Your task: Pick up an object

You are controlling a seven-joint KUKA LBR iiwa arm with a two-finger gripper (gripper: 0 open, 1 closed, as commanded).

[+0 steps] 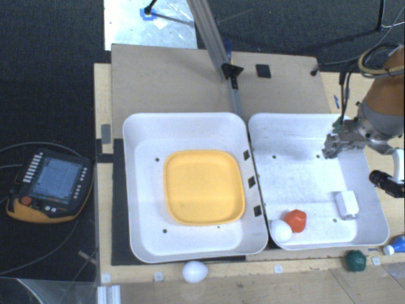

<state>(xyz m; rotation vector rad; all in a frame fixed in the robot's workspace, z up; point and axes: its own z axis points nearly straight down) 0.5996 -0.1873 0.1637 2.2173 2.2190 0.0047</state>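
In the right bin (304, 138) lie a red-orange rounded object (295, 220), a white ball (281, 231) touching it at the bin's near-left corner, and a small white block (347, 204) near the right wall. My gripper (331, 147) hangs over the bin's far-right part, well above and behind these objects, with nothing seen between its fingers. The arm's orange band (383, 97) shows at the right edge.
A yellow square plate (204, 186) lies in the left bin (142, 170). A white egg-like object (195, 272) and a dark green ball (355, 260) rest on the bench in front of the bins. A teach pendant (47, 184) sits on the floor at left.
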